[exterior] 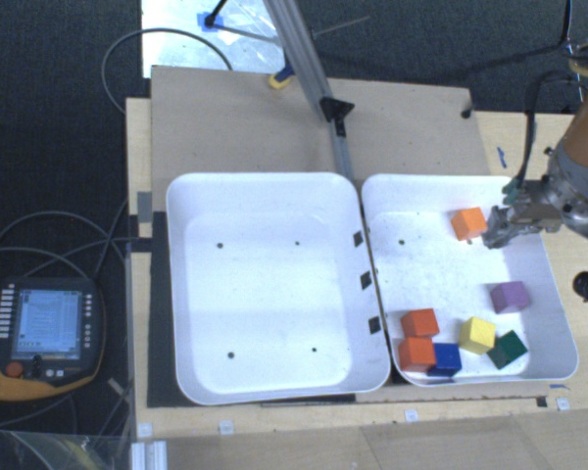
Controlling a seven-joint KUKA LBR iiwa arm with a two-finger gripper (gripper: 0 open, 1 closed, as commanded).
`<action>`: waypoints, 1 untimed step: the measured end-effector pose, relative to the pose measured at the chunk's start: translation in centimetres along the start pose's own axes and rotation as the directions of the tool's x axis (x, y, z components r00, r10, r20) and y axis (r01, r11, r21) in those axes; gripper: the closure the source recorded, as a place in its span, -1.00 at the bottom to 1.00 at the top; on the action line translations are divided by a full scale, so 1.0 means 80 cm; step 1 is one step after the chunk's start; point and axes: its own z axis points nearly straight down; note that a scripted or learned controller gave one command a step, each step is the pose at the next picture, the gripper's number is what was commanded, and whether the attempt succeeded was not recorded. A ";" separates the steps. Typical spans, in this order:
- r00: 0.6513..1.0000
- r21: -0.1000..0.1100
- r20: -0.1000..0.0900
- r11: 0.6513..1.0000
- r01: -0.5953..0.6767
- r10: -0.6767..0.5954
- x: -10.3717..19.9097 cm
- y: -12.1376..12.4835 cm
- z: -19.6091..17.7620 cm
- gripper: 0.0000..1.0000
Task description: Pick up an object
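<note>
Orange block [467, 223] beside pincer [494, 235], grip unclear; right bin's [559, 311] centre open.

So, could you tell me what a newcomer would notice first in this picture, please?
The eye goes first to the coloured blocks in the right bin: an orange block alone near the far side, next to the gripper, and a purple block further forward. At the near edge, two orange blocks, a blue block, a yellow block and a green block sit clustered. The left bin stands alongside.
</note>
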 end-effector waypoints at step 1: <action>1.000 0.003 -0.002 1.000 0.001 -0.001 0.064 0.005 0.017 1.00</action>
